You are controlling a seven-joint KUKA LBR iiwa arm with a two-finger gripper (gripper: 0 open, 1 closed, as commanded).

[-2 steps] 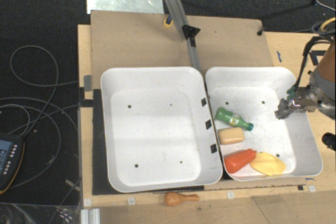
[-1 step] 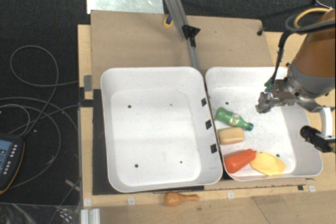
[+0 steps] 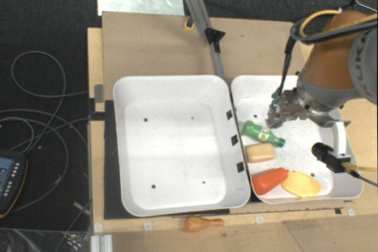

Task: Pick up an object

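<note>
My gripper (image 3: 275,119) hangs over the right bin (image 3: 253,87), just up and right of a green bottle (image 3: 262,134) that lies on its side near the bin's left wall. Nothing shows between the fingers. Below the bottle lies a tan block (image 3: 260,153). Further toward the front sit a red pepper-like piece (image 3: 269,180) and a yellow lemon-like piece (image 3: 302,184). The grey arm with its orange band (image 3: 333,62) reaches in from the right.
The left bin (image 3: 171,144) stands beside the right one. A small orange-brown object (image 3: 203,222) lies on the bench in front of the bins. A metal pole (image 3: 198,6) slants across the back. Cables and a pendant (image 3: 9,177) lie on the floor at left.
</note>
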